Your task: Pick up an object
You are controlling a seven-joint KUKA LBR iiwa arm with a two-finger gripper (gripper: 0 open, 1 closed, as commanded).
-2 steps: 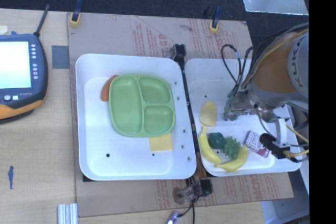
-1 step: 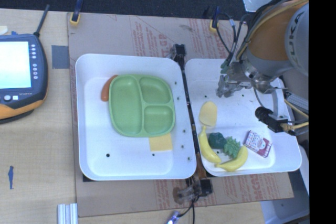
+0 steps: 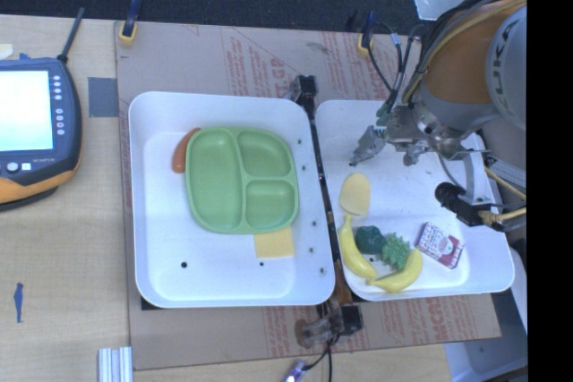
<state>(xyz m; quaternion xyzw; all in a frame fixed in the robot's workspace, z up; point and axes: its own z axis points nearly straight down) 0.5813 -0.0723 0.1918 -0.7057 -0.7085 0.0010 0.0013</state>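
My gripper (image 3: 383,157) hangs over the far part of the right bin (image 3: 501,282), open, with nothing between its fingers. Just in front of it lies a pale yellow oval piece (image 3: 355,193). Further forward in the same bin lie a yellow banana (image 3: 358,258), a green broccoli (image 3: 383,246) resting against it, and a small red and white carton (image 3: 440,244). The left bin (image 3: 161,273) holds a green divided plate (image 3: 242,180), an orange sausage-like piece (image 3: 182,151) partly hidden behind the plate's left edge, and a yellow cheese slice (image 3: 275,244).
The grey and orange arm (image 3: 474,67) covers the right bin's far right corner, and a black cable part (image 3: 458,203) hangs over its right side. A teach pendant (image 3: 36,130) lies left of the bins. Clamps (image 3: 306,89) hold the seam between the bins.
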